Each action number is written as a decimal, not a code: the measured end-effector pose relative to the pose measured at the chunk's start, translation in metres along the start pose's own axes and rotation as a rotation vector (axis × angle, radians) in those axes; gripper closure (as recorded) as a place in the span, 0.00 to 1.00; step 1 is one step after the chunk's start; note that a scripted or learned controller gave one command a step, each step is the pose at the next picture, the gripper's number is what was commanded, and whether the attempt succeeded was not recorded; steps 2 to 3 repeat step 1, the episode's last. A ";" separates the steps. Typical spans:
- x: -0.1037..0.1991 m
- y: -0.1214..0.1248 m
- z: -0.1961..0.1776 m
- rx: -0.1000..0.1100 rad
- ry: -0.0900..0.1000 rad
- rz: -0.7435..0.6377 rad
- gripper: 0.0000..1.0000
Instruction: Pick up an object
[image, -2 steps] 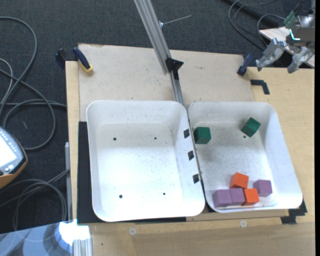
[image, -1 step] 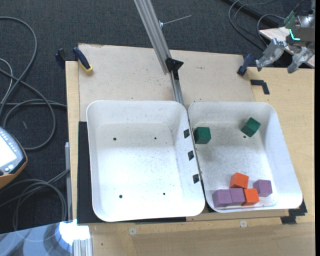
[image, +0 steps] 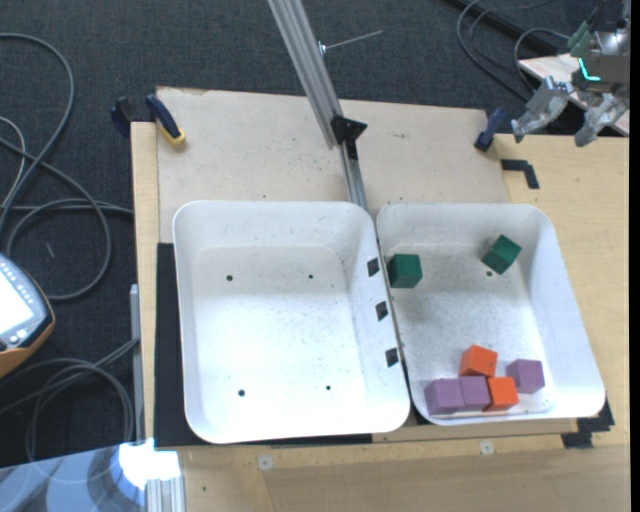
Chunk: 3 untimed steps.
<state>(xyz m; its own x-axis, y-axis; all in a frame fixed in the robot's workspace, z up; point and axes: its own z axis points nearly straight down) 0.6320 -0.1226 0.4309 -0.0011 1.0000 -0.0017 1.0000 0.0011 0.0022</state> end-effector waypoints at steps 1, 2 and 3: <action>0.000 0.000 0.000 0.000 0.000 0.000 0.00; 0.000 0.000 0.000 0.000 0.000 0.000 0.00; 0.000 0.000 0.000 0.000 0.000 0.000 0.00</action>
